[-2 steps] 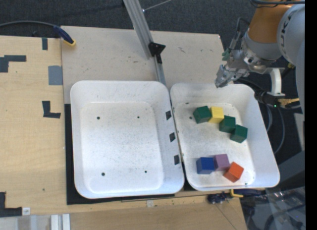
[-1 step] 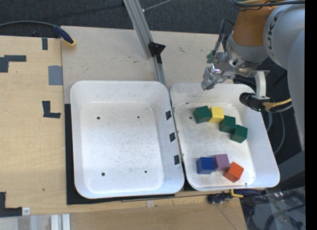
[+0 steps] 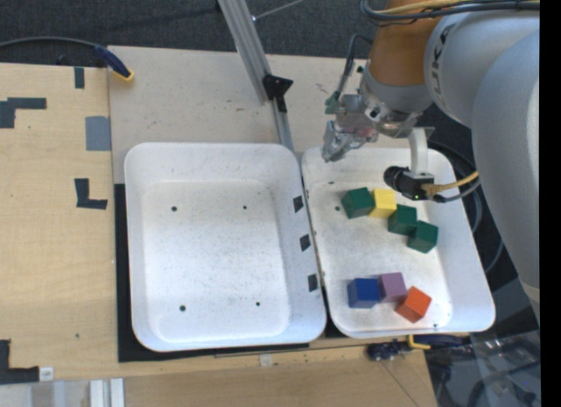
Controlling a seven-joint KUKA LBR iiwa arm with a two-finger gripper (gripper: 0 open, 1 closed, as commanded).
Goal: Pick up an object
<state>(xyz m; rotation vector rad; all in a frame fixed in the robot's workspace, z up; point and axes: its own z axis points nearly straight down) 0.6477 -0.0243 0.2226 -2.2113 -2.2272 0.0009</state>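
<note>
White plastic formed both shallow bins: the left bin (image 3: 149,168) showed only bare speckled floor, and the right bin (image 3: 469,296) carried all the blocks. From the overhead camera I read two clusters there. Toward the far side, a green block (image 3: 358,203) touched a yellow block (image 3: 385,203); just beside the yellow one lay a second green block (image 3: 403,219), with a third green block (image 3: 422,237) against it. Toward the near side, a blue block (image 3: 364,292), a purple block (image 3: 393,286) and an orange block (image 3: 414,303) lay in a close row. I saw the gripper (image 3: 335,149) above the far left corner of the right bin, near the first green block but apart from it, with no block between its fingers. Whether the jaws were parted or closed I could not tell at this angle. The grey arm (image 3: 491,72) and its orange band (image 3: 412,24) reached in from the right.
</note>
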